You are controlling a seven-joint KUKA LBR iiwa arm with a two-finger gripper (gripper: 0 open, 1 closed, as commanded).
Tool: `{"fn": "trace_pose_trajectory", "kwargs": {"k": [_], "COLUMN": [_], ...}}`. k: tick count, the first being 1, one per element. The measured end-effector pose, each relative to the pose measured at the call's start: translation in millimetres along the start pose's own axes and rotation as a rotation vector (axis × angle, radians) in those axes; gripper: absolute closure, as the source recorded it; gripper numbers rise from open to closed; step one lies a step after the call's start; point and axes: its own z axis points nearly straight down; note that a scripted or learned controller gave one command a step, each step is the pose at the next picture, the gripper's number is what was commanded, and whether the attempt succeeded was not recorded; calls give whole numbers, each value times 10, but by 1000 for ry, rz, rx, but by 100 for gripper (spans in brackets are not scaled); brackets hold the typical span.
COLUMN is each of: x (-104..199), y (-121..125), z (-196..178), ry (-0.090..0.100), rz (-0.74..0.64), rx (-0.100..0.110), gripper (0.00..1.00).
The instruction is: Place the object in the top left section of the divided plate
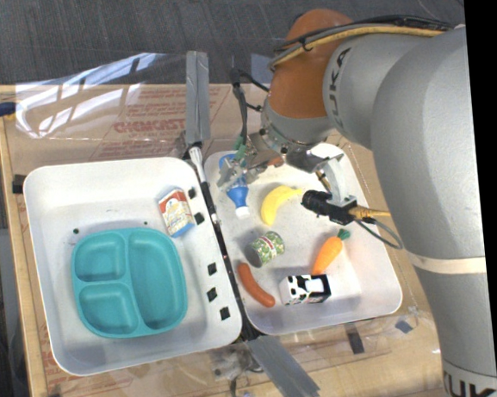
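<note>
My gripper (243,161) hangs over the right bin (379,287), above a blue bottle (238,194) (grip state: cannot tell); the teal divided plate (130,280) lies left.

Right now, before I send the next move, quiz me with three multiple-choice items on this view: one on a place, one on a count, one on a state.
1. Where does the divided plate lie?
A. in the left bin
B. in the right bin
C. on the bench outside both bins

2. How many sections does the plate have?
A. two
B. three
C. five

3. How does the small carton stand to the plate?
A. it lies in the top left section
B. it lies in the large section
C. it lies off the plate, beside its upper right rim

Key:
1 A: the teal plate sits on the floor of the left bin, while the banana and carrot lie in the right bin.
2 B: two small sections on the left, one large on the right.
3 C: the carton rests on the white bin floor, not on the plate.
</note>
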Motion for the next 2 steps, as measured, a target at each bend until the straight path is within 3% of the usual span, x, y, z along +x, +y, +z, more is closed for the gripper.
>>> {"fn": "trace_pose_trajectory", "kwargs": {"k": [1, 2], "x": [633, 1526], "y": [332, -465], "z": [5, -353], "ry": [0, 0], "rz": [33, 10], "rx": [0, 2], "gripper": [100, 100]}}
